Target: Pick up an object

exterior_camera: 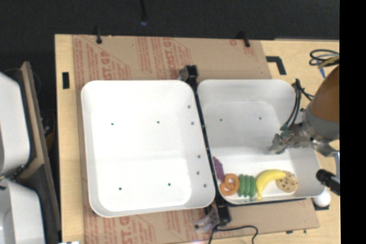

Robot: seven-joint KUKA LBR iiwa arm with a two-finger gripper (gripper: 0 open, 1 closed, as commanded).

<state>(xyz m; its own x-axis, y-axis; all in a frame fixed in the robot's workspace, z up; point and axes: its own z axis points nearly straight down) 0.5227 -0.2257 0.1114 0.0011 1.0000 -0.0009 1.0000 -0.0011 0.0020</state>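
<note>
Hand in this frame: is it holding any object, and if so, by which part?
Nothing is held. The hand hangs over bare floor in the right bin, apart from the banana and the other toys along the near wall.

Smooth white plastic bins (137,94), matt brown cardboard sheet (131,57)

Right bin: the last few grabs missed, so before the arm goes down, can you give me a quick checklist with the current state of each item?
1. Objects to pick are in the right bin: ok. The banana, cookie, green piece and orange ring lie along its near wall.
2. Claw is over the right bin: ok, near its right side.
3. Claw is above a target: not ok, it sits farther back than the banana.
4. Claw is free of any object: cannot tell.
5. Target has room around it: not ok, the objects are packed in a row against the wall.
</note>
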